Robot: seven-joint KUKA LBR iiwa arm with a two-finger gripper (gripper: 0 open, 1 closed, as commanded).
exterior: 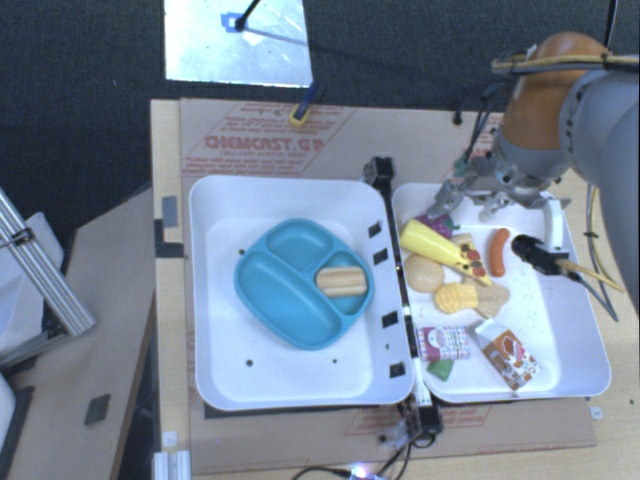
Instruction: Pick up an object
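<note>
Gripper (478, 193) hovers over right bin (585, 368), far end; finger state cannot be told. Toy food heap nearer in same bin: yellow banana (437, 244), corn cob (461, 296), sausage (497, 252). Best target: sausage, beside heap; descend straight, centred.

Grey arm (600, 118), orange band (545, 83), black cables.

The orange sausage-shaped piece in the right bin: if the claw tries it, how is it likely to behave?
The orange sausage looks like smooth plastic toy food, so probably light, stiff and somewhat slippery. Its rounded, elongated form suggests it may roll sideways if nudged off-centre. It lies on the right bin's floor beside the yellow pieces, so a push could shove it against them.
</note>
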